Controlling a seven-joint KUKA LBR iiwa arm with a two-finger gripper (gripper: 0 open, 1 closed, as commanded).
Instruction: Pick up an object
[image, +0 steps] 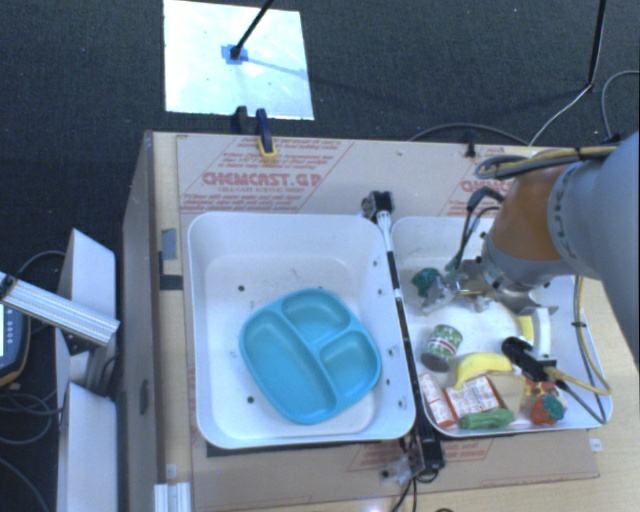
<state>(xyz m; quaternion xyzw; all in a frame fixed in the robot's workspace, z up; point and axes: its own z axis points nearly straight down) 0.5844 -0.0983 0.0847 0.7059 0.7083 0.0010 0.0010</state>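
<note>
Right bin (420, 232): several small objects. Banana (482, 366), yellow, lies near the bin's middle, long axis roughly left-right across the view, slightly tilted, right end raised toward the far side and left end pointing down toward the near-left. Just left of it, a small can (441, 346) with green and white label, tipped, its round end facing up-left. Below the banana, a red and white packet (462, 399), flat, long axis left-right; a green item (487, 420) touches its near edge, also lying left-right. A small red and orange object (545, 408) sits at the near-right corner. A yellow and white piece (528, 327) lies right of the banana, long axis near-to-far. A teal object (428, 279) sits at the bin's far-left part.

Hand (447, 288): down inside the right bin, right beside the teal object; whether clenched or released cannot be told, nor whether anything is grasped. Arm (560, 225) enters from the right, orange band above the wrist.

Left bin (290, 232): a blue divided plate (311, 353), three compartments, lying flat.

Both bins rest on the worktop (300, 170), printed brown sheet.
</note>
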